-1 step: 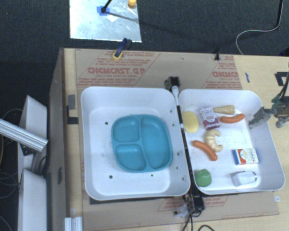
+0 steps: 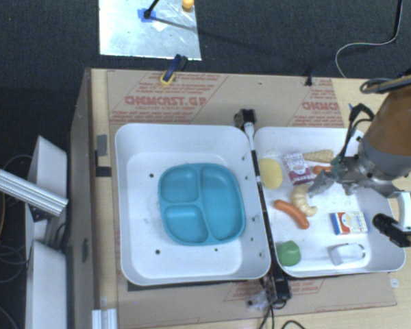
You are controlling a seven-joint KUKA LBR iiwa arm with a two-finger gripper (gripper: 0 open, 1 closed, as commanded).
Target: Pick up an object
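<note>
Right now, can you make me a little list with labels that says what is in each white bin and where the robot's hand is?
left bin: shallow white bin holding a blue plastic divided plate
right bin: shallow white bin with toy food
toys: long orange hot dog; round green fruit; pale yellow lemon; dark red packet; small blue and white carton; clear plastic piece
gripper: low over the right bin, near the red packet
held: nothing seen between the fingers

Grey arm [image 2: 390,153], orange band.
Dark metal gripper [image 2: 320,182] (black cable looped just above), orange band behind grey wrist.
</note>
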